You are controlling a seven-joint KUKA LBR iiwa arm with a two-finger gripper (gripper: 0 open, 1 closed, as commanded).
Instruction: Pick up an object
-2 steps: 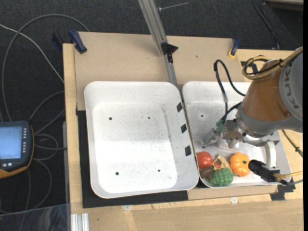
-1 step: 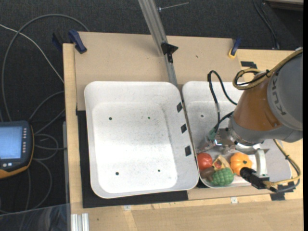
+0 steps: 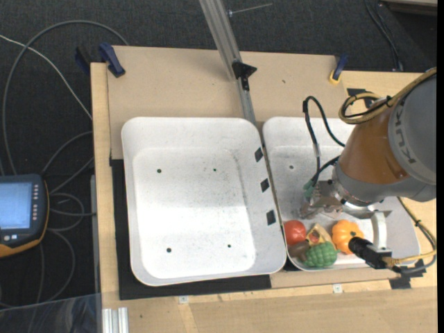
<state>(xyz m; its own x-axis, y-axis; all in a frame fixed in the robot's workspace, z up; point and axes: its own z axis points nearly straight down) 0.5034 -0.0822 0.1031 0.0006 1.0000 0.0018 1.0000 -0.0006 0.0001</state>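
Note:
In the right bin [image 3: 291, 151], near its front edge, lie a red tomato-like toy [image 3: 295, 232], a green bumpy toy [image 3: 320, 255], an orange round toy [image 3: 343, 233] and a small tan and red piece [image 3: 318, 235] between them. My gripper [image 3: 318, 204] hangs low over the bin, just behind these toys and closest to the small piece and the red toy. The wrist covers the fingers from above, so I see nothing held between them.
The left bin [image 3: 191, 200] lies beside the right one, with black clips [image 3: 264, 184] along the shared wall. A metal pole [image 3: 223, 33] slants over the bench's back. Blue and yellow clamps grip the bench's far edge.

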